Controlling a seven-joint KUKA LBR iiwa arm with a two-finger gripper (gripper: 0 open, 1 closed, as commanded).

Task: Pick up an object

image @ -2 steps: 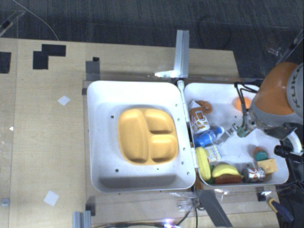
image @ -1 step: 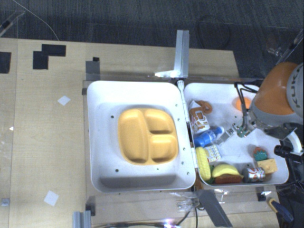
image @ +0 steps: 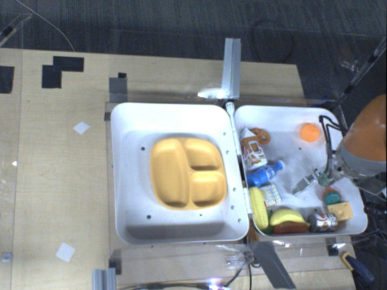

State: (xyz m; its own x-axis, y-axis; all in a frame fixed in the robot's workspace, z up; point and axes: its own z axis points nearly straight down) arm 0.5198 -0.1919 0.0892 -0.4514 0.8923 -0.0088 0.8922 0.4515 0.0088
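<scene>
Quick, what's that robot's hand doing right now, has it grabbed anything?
Hand: low in the right bin, nothing visibly held; open or closed cannot be told.

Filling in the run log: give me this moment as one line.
arm: over right bin | gripper: low, on bare floor | held: nothing seen | left bin: yellow tray

A pale wood-grain bench (image: 54, 180) fills the lower view, with black angular marks (image: 60, 70) near its far left corner and small pale squares (image: 81, 127) stuck along the left side. Beyond its far edge lies dark carpeted floor (image: 151, 11) — thin cables (image: 48, 23) trail across it. A grey metal post (image: 231, 68) stands at the far edge.
</scene>
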